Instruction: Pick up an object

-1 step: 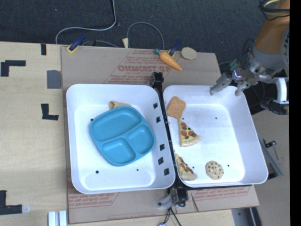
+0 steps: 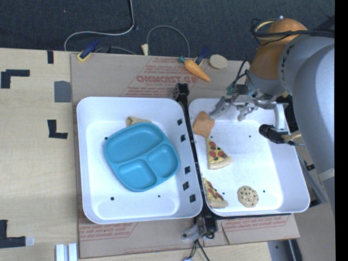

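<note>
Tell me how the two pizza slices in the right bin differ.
The upper pizza slice lies out on the bin floor; the lower pizza slice sits against the left wall of the right bin. The upper one is nearer the gripper, the lower nearer the cookie. Both are toy slices with red toppings.

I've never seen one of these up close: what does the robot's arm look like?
The arm is bulky, rounded and grey, with a glossy orange band above the wrist. Thin dark cables loop near that band. Its small metal pincer is silvery with black fittings.

Robotics lab bench, cardboard sheet (image 2: 163, 78) under two white bins (image 2: 87, 145), black tape marks (image 2: 54, 129), loose cables (image 2: 128, 15), toy food pieces (image 2: 216, 155)
</note>
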{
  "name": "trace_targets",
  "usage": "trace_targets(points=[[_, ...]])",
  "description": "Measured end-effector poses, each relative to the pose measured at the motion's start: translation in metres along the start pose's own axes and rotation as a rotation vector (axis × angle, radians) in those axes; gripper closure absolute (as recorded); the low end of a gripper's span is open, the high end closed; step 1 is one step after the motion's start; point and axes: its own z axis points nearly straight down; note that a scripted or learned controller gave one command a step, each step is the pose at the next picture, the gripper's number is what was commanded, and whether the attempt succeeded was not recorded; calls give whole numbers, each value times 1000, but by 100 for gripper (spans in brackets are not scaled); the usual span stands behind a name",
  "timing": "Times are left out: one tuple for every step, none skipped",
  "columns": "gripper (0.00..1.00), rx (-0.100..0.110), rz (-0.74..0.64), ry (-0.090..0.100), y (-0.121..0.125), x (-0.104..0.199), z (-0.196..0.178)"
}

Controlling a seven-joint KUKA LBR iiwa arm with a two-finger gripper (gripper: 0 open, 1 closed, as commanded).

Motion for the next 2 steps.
trace_targets(points=[[0,-3,1,-11,1,37,43],[0,-11,5,-4,-26,29,41]])
